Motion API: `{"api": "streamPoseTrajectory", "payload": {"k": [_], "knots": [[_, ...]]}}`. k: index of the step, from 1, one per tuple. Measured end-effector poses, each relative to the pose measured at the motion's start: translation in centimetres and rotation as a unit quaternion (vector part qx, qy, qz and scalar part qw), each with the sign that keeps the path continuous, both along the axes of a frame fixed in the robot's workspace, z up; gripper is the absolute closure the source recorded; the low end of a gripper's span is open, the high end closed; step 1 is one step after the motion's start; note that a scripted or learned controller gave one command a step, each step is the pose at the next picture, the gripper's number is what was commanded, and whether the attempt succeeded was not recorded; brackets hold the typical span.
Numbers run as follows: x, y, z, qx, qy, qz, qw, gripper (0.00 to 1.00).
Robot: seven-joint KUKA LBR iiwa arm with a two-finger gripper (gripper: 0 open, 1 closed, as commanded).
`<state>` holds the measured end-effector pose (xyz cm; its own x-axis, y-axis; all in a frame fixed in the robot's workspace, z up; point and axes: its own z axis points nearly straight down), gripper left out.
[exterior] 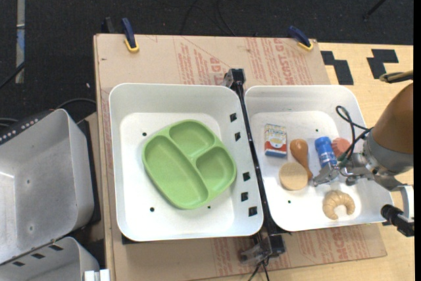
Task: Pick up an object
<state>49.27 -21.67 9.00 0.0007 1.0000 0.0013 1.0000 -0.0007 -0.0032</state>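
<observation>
In the right bin point(299, 99) lie a small white and red carton point(276, 141), a brown drumstick-shaped toy point(300, 152), a tan round biscuit point(294, 176), a blue bottle point(324, 151), a reddish item point(341, 146) and a croissant point(339, 204). My gripper point(328, 174) hangs low over the bin, just below the blue bottle and right of the biscuit. The arm with its orange band point(398, 122) reaches in from the right.
The left bin point(131, 102) holds a green divided plate point(189, 162). A black divider point(247, 141) with clamps runs between the bins. A grey tub point(39, 187) stands left of the bench. Yellow-handled clamps point(130, 41) sit at the bench's back edge.
</observation>
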Motion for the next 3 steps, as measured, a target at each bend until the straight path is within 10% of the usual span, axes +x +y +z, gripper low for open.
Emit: {"api": "streamPoseTrajectory", "payload": {"k": [1,3], "knots": [[0.1,0.0,1.1,-0.0003,-0.001,0.000,1.0000,1.00],[-0.7,0.1,11.7,-0.0014,-0.003,0.002,1.0000,1.00]]}}
